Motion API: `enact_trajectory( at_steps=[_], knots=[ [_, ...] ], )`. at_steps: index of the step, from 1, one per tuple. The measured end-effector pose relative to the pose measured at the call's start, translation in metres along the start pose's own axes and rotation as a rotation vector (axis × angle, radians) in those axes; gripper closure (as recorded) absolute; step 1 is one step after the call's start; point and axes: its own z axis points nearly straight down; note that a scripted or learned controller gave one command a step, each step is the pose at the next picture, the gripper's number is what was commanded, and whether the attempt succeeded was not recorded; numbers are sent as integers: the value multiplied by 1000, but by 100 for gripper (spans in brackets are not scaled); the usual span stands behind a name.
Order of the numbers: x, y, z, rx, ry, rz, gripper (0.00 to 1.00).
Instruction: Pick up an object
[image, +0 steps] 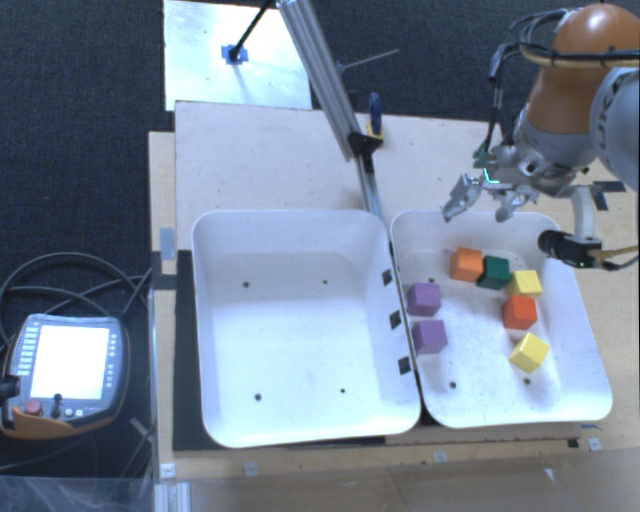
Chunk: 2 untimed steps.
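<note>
The right bin holds several small blocks: an orange one, a dark green one, a yellow one, a red-orange one, another yellow one and two purple ones. My gripper hangs above the bin's back rim, up and slightly right of the orange block. Its two fingers are spread apart with nothing between them.
The left bin sits beside the right one. A slanted metal pole with a clamp runs down toward the gap between the bins. A teach pendant lies at the far left, off the bench.
</note>
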Motion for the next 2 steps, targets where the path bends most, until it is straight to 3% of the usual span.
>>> enact_trajectory(
  at_steps=[1, 2],
  knots=[
    [0, 1, -2, -3, -1, -1, 0],
    [4, 0, 40, 0, -1, -1, 0]
  ],
)
